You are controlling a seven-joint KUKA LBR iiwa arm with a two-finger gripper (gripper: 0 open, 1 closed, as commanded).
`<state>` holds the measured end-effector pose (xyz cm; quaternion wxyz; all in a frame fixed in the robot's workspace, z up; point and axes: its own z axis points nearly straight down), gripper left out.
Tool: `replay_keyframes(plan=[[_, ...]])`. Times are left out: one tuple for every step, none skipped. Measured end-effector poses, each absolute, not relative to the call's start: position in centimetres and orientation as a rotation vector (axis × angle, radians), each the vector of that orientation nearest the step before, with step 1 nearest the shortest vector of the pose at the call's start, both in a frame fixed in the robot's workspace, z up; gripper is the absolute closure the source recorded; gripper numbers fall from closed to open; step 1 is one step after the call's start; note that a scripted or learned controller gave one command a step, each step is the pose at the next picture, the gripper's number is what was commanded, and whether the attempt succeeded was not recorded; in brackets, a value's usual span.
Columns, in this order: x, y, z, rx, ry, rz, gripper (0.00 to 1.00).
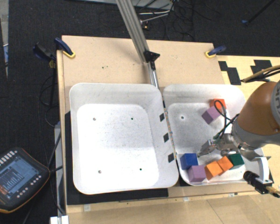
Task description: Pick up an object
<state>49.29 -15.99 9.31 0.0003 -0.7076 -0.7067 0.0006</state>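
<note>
Claw [209, 148], finger state unclear, above matte foam cubes [205, 168] in speckled right-hand bin [189, 99].

The gripper [206, 149] shows as a small metallic blur over the right bin [189, 93], too indistinct to tell how its fingers stand. Just to its right, the green block [236, 161] is partly covered by the arm's wrist, and the arm [263, 113] itself is cut off by the picture's right edge. Above and to the gripper's right, the orange block [219, 103] sits half behind a dark cable, its outline unclear.
</note>
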Motion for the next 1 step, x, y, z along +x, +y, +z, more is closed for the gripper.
replay_keyframes(plan=[[49.44, -15.99, 10.56, -2.223, -2.223, -0.003, 1.00]])
